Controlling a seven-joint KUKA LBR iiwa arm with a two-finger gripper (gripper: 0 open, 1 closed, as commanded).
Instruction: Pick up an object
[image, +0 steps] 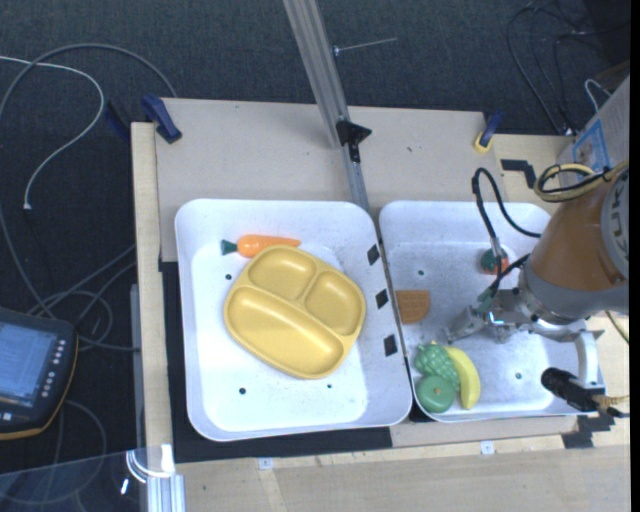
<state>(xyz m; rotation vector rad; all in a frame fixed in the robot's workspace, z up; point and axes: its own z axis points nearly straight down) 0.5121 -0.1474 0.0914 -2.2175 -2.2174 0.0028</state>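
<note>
My gripper (478, 322) hangs low over the middle of the right bin (520, 225), at the end of the grey arm with the orange band. A brown flat block (413, 304) lies just left of it. Below and to its left, in the bin's front left corner, sit a green bunch of grapes (432, 358), a yellow banana (464, 376) and a green apple (436, 393). A small teal and orange item (489, 261) lies behind the gripper, partly covered by a black cable. Nothing is visibly held.
The left bin (195, 330) holds a yellow divided plate (294, 310) and an orange carrot (262, 243) at its back. A metal pole (330, 90) slants over the divide between the bins. Black cables hang by the arm.
</note>
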